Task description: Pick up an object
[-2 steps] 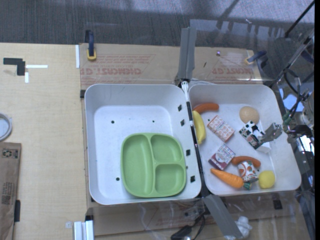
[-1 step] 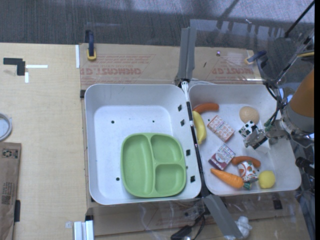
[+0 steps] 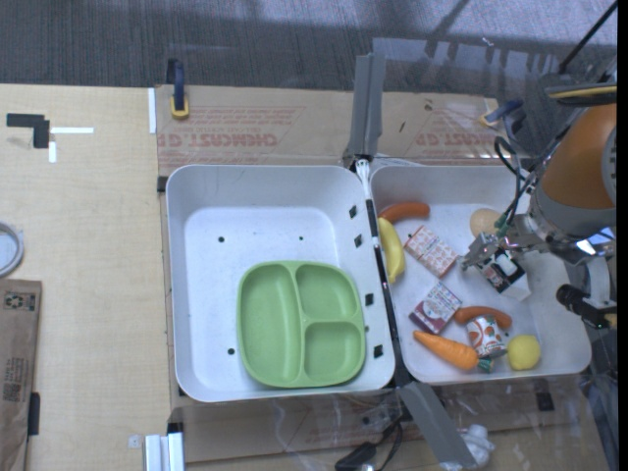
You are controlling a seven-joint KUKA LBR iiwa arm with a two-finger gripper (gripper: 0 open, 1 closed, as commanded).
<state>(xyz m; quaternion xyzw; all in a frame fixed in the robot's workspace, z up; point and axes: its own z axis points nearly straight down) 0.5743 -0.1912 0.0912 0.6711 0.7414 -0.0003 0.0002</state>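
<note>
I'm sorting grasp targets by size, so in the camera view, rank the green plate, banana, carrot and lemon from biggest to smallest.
1. Green plate, by far the largest.
2. Banana and carrot: they look about alike in length, so I won't rank them.
3. Lemon, the smallest.

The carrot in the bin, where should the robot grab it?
Probably across the thick middle of the carrot, coming straight down from above. It lies flat, slanting, its thin tip near the can, so the fingers should straddle its width. The gripper hangs higher up the right bin.
</note>
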